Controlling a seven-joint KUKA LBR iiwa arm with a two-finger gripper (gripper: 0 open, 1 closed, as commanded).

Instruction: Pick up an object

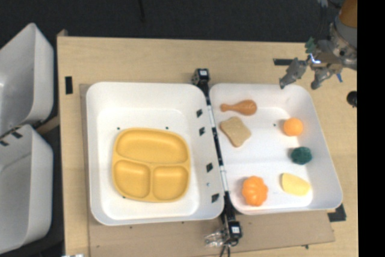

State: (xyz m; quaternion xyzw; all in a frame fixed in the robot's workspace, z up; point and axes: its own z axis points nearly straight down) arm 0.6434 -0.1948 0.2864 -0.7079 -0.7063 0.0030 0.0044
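The right bin (325, 161) holds several toy foods: a brown chicken drumstick (240, 107), a tan bread slice (235, 131), an orange ball (293, 127), a dark green broccoli-like piece (301, 155), an orange pumpkin (254, 190) and a yellow lemon wedge (295, 184). My gripper (305, 76) hangs above the bin's far right corner, fingers spread apart with nothing between them, well clear of every food item. The orange ball lies nearest below it.
The left bin (96, 129) carries a yellow divided plate (151, 164). A hinge strip with black clips (212, 147) runs between the bins. White chair-like shapes (21, 129) stand off the bench's left edge. Bare wooden bench surrounds both bins.
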